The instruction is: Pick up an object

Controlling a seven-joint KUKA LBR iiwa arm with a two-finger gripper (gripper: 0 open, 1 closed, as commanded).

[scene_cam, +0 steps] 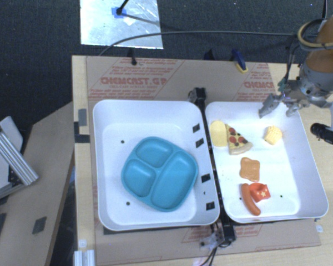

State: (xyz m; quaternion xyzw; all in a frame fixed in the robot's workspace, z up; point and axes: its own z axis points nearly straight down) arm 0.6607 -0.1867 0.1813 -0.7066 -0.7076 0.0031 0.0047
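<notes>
gripper: fingers spread, holding nothing, over the right bin's far edge
corn: in that bin, just below the gripper
pizza: left of corn
tray: left bin

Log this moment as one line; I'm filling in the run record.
arm: over right bin's far edge | hand: open, holding nothing | nearest: corn piece | blue tray: left bin | pick: not yet

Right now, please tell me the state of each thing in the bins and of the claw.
Claw: open, above right bin's far edge, holding nothing.
Blue tray: flat in left bin.
Pizza slice: flat, touching yellow piece.
Corn: lying alone.
Sausage: lying beside red piece.
</notes>
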